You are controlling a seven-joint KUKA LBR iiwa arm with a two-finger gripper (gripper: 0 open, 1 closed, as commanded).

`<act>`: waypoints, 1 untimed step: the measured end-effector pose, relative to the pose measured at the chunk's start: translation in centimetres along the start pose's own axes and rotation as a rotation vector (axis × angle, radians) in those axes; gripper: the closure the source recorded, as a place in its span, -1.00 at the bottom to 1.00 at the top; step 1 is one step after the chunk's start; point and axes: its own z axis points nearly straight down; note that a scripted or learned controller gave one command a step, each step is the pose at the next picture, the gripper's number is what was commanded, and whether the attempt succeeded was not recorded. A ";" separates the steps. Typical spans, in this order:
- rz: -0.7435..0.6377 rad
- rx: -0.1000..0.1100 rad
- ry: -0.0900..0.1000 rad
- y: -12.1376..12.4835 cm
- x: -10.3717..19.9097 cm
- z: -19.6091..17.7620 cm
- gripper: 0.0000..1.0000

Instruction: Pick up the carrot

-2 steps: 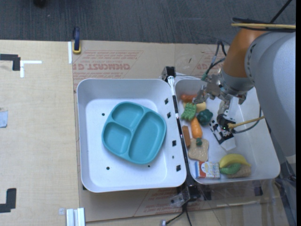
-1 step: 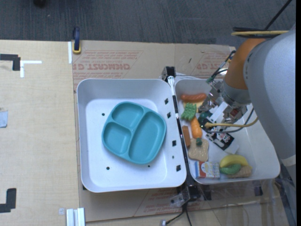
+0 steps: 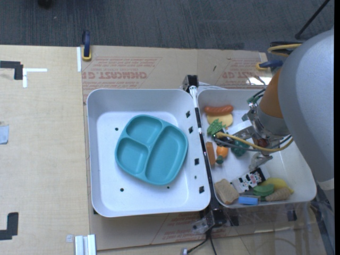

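Just beside the gripper (image 3: 253, 142), seemingly apart: carrot (image 3: 211, 154).

it looks like a robot lab: a grey arm (image 3: 313, 89) over white bins (image 3: 93, 153) on a wooden bench (image 3: 42, 142), carpet floor (image 3: 159, 9).

The bench (image 3: 42, 142) is pale wood, and a brown cardboard sheet (image 3: 138, 70) with red print lies flat on it. The left bin (image 3: 93, 158) sits on that sheet. The right bin (image 3: 228, 95) stands just beside the left bin, their near walls touching. A blue and yellow clamp (image 3: 85, 45) grips the bench edge above the left bin's far left corner. Well left of the left bin lie a black bracket (image 3: 13, 68) with a white strip (image 3: 36, 70) beside it and a second black bracket (image 3: 10, 224) lower down. White pieces (image 3: 85, 243) lie just below the left bin's near left corner
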 end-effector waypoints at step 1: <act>0.037 -0.004 0.009 -0.6 -0.8 -0.1 -1.00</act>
